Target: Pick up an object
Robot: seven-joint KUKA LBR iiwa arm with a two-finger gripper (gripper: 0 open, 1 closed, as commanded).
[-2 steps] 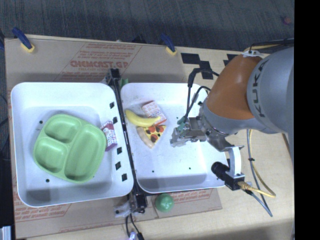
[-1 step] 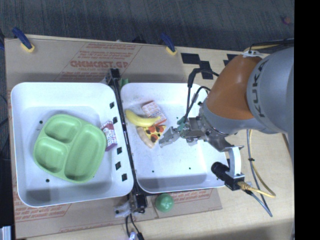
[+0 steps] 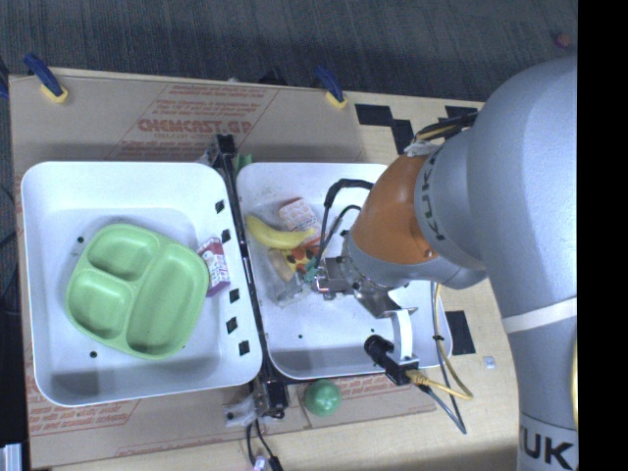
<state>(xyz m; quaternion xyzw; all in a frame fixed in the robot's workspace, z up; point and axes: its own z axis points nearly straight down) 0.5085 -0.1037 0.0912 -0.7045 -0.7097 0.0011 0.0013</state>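
Camera view: gripper [image 3: 312,275] (over banana [image 3: 277,234])

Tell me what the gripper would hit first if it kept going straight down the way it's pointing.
Probably the small toy pile beside the banana in the right bin. The gripper seems to point down there, but the wrist hides depth.

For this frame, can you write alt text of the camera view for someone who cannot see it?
A grey arm with an orange band reaches from the right over the right white bin, above a banana and other small items. The left white bin holds a green divided plate and a small packet. A green ball lies on the bench, outside the bins.
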